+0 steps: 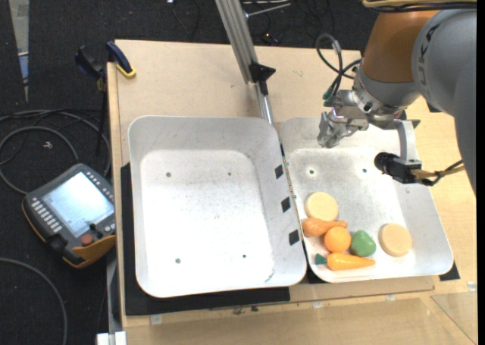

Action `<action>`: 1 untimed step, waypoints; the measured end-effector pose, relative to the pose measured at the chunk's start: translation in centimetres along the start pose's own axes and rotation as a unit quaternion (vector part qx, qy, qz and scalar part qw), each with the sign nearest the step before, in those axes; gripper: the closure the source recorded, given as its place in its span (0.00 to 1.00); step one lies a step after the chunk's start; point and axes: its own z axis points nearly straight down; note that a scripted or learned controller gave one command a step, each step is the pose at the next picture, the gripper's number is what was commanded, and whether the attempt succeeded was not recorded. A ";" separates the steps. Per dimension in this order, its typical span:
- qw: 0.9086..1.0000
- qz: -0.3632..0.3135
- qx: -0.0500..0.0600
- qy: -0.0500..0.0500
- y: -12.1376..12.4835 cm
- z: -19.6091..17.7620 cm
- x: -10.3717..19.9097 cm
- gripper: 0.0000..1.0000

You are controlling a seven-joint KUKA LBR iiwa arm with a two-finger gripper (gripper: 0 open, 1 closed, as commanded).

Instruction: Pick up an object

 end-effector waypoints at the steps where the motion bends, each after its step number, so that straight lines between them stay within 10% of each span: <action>1: 1.000 0.000 -0.002 0.000 1.7 -0.5 5.9 1.00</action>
